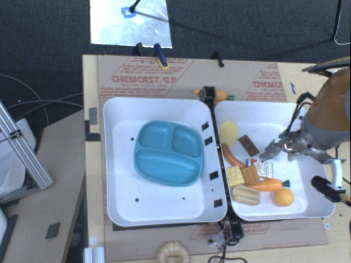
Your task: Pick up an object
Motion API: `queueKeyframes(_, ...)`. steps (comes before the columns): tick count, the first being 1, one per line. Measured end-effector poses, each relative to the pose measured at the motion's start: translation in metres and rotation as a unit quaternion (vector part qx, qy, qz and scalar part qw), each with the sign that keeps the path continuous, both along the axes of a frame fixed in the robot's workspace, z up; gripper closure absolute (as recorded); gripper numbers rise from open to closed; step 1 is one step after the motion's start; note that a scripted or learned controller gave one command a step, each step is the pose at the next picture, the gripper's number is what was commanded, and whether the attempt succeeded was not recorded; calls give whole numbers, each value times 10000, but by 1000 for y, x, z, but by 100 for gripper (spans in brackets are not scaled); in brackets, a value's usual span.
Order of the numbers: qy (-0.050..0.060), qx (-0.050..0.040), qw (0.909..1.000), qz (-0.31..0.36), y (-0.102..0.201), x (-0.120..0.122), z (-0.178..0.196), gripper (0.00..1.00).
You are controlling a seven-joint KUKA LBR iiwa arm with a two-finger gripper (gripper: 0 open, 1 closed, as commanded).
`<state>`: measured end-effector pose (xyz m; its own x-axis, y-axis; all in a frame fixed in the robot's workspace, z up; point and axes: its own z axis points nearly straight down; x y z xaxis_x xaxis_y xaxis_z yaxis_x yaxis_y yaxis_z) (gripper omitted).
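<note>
The right bin holds several toy foods. A pale yellow lemon lies at its far left, with a brown chocolate bar and a red sausage beside it. Nearer the front are a cheese block, a waffle square, a white packet, a carrot, a bread piece and an orange. My gripper reaches in from the right and hangs low over the bin's middle, just above the white packet and right of the chocolate bar. Nothing shows in its grasp.
The left bin holds a blue divided plate. A black clip ridge joins the two bins. The arm's orange band looms over the right bin's far right. A beige ring lies on the bench in front.
</note>
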<state>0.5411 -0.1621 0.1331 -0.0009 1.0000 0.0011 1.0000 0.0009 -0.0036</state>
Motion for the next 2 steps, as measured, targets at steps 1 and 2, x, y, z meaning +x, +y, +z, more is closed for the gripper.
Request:
queueKeyframes(1,-37,14,10000,1,1,3,-47,0)
queueKeyframes(2,-104,-22,9999,6,0,6,-32,100)
